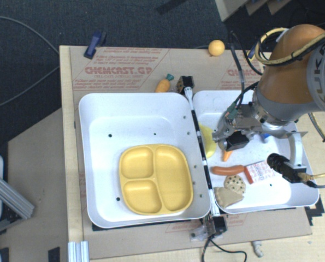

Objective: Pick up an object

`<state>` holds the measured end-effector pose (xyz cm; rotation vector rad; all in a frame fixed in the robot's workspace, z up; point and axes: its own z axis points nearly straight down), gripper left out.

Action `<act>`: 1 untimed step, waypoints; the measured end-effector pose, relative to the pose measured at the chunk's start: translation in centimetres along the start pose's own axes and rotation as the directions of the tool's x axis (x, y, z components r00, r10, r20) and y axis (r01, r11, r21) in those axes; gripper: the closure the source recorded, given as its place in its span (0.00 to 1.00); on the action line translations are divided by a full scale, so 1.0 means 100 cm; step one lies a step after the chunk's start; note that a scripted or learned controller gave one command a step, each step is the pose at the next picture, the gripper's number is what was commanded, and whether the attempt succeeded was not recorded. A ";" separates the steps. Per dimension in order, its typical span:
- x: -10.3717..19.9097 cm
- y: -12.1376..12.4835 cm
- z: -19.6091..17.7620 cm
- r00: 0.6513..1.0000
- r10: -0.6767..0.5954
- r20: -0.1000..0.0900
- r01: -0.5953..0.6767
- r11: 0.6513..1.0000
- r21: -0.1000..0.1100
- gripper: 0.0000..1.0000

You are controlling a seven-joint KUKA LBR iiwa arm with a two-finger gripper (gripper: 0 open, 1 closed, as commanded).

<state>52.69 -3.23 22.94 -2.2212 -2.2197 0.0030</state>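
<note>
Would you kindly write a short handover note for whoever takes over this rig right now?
Gripper: low over the near-left part of the right white bin; whether it is open or shut cannot be judged from above, and nothing is visibly held.
Things: in the right bin lie a yellow banana-like piece, a small orange carrot, a reddish sausage, a red-and-white packet and a speckled cookie. The yellow sectioned plate lies in the left white bin.
Done: nothing lifted.
Left: grasp and lift one object.
</note>
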 end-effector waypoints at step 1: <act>0.060 -0.025 -0.007 1.000 -0.002 -0.001 0.002 1.000 0.001 1.00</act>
